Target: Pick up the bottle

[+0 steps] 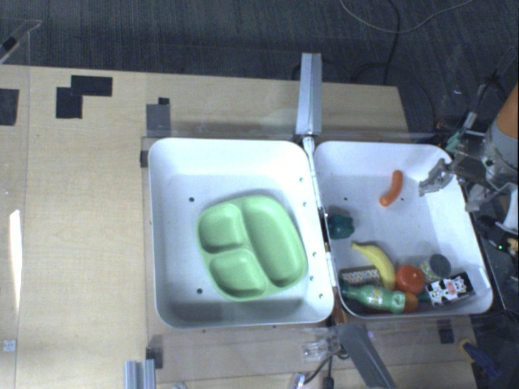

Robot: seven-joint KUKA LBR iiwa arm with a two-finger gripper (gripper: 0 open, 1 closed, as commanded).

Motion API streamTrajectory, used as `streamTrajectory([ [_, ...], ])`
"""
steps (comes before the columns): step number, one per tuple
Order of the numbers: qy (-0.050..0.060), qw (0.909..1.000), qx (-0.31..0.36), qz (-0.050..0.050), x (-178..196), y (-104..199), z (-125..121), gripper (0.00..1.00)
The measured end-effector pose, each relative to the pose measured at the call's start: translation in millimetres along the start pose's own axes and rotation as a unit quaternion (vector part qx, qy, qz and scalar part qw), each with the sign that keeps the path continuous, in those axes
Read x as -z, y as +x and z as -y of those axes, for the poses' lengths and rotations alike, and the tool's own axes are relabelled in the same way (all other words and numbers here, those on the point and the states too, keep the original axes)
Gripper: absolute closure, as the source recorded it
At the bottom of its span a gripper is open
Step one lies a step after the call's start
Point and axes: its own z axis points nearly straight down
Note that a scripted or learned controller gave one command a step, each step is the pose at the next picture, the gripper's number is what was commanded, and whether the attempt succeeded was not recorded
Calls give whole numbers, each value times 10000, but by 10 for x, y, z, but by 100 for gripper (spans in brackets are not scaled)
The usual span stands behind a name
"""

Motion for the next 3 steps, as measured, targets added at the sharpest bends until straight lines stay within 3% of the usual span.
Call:
streamTrajectory([
  [1, -10, 9841, -1775, -13, -1330, 129, 340, 0],
  [2, -45, 9850, -1727, -29, -1203, 151, 312, 100],
  [3, -9, 9810, -1939, -10, -1322, 244, 102, 100],
])
